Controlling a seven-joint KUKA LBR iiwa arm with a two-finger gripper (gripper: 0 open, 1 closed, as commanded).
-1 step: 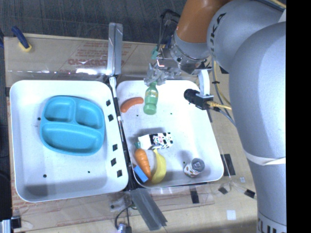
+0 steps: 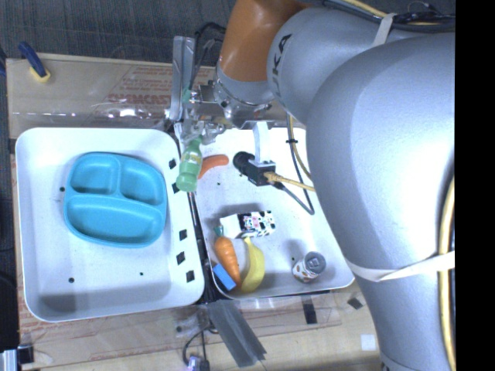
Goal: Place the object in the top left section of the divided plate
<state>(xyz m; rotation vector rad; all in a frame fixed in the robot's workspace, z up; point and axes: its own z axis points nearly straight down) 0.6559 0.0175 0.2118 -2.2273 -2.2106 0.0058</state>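
A: Largest first. The grey arm (image 2: 371, 130) comes in from the right and covers much of the right bin (image 2: 325, 284). Left bin (image 2: 39, 284) holds one item, the blue divided plate (image 2: 116, 199), lying flat, its two smaller sections toward the top and one long section below.

B: Gripper?

A: The gripper (image 2: 191, 130) hangs over the wall between the two bins, near their top edge. A pale green bottle (image 2: 189, 168) hangs just below it, long axis roughly vertical in the camera view, its upper end up at the fingers. I judge it gripped at that end, the fingers closed down narrow on it, though the contact itself is hard to make out.

B: Relation for the move?

A: The target top left section (image 2: 93, 175) lies to the left of the bottle and slightly lower in view, well apart, across the plate's top right section. My judgement: carry left, then release.

B: Right bin contents?

A: A banana (image 2: 253, 265), a carrot (image 2: 225, 250), a blue block (image 2: 225, 275) touching both, a small printed box (image 2: 255, 223), a small can (image 2: 309, 267), and an orange-red piece (image 2: 214, 163) just beside the bottle.
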